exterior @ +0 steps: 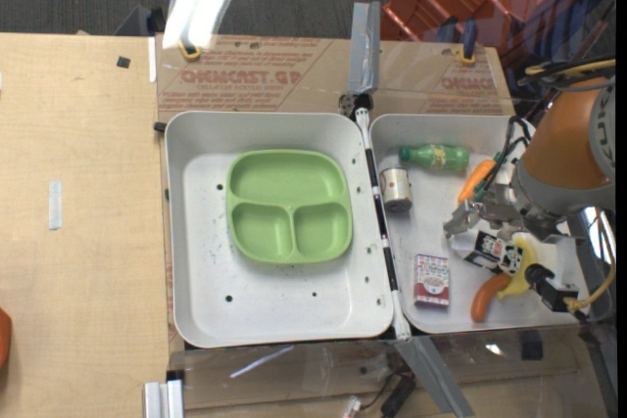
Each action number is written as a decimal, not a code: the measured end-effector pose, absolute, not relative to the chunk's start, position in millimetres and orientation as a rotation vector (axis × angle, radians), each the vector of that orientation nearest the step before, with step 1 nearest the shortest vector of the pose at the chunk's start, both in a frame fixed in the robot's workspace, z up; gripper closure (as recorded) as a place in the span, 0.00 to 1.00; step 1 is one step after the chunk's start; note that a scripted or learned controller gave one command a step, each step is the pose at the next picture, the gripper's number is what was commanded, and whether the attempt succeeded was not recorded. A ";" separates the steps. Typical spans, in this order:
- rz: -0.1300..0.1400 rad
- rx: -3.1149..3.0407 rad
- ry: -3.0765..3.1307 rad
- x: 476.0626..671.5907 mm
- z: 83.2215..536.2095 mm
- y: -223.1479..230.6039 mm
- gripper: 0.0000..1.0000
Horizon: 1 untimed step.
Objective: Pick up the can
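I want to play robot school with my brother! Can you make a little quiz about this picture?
1. True or false: the can lies in the same bin as the green plate.
2. Which is nearest the can? A) green bottle B) hot dog C) small red box
3. Fill in: the gripper is over the ____ bin.

Key: 1 false; 2 A; 3 right

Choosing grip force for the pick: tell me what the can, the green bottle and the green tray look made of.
Can: looks like metal, with a shiny silvery wall and a dull band around it. Green bottle: probably plastic, glossy and see-through green with a yellow cap. Green tray: likely moulded plastic, matte, uniform pale green, with rounded compartments.
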State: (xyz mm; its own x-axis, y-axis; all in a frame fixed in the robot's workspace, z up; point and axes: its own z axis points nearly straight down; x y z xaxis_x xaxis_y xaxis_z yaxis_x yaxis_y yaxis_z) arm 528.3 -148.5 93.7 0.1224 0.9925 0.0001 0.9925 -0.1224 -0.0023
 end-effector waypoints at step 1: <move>0.001 -2.312 -2.124 477.0 91.0 -192.5 0.00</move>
State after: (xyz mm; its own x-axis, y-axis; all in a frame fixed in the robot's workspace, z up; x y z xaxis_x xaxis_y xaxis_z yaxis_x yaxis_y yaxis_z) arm 477.0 -192.5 91.0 0.0845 0.9964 0.0010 0.9964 -0.0845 -0.0021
